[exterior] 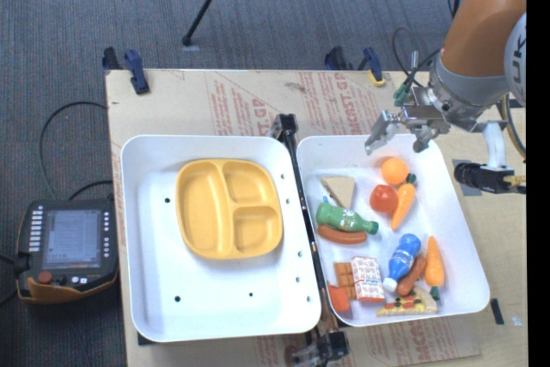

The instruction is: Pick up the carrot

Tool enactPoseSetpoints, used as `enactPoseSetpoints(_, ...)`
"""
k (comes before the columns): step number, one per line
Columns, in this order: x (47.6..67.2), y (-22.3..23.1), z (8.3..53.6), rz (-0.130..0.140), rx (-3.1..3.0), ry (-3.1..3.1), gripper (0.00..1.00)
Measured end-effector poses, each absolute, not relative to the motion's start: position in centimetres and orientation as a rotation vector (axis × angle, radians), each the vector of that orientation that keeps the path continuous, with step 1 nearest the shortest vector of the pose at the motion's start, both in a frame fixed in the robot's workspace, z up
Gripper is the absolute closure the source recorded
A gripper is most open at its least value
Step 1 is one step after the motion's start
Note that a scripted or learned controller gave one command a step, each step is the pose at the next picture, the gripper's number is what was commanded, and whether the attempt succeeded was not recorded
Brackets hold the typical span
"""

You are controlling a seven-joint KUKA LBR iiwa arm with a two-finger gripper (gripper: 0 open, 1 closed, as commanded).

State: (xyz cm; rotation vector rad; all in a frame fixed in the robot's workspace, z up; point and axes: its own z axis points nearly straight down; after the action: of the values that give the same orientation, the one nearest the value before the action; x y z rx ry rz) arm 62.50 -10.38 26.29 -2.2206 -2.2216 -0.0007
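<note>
In the camera view, the gripper (pixel 401 133) is seen hovering above the far edge of the right bin (pixel 460 219), its fingers spread apart with nothing between them. A carrot (pixel 403 204) is found in that bin, just beside a tomato (pixel 383 198) and below an orange (pixel 394 170); a second carrot (pixel 435 263) lies nearer the front right, beside a blue bottle (pixel 403 257). A yellow divided plate (pixel 229 208) is held by the left bin (pixel 146 271).

Tool (pixel 400 133) spread open above right bin's (pixel 464 223) far edge, holding nothing. Carrot (pixel 403 204) in bin beside tomato (pixel 383 198). Yellow divided plate (pixel 229 208) in left bin (pixel 146 271).
</note>
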Motion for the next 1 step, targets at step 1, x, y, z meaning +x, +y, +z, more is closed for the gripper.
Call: enactPoseSetpoints(1,59.27,-15.78,15.61,0.002,-2.137,-2.299,0.0)
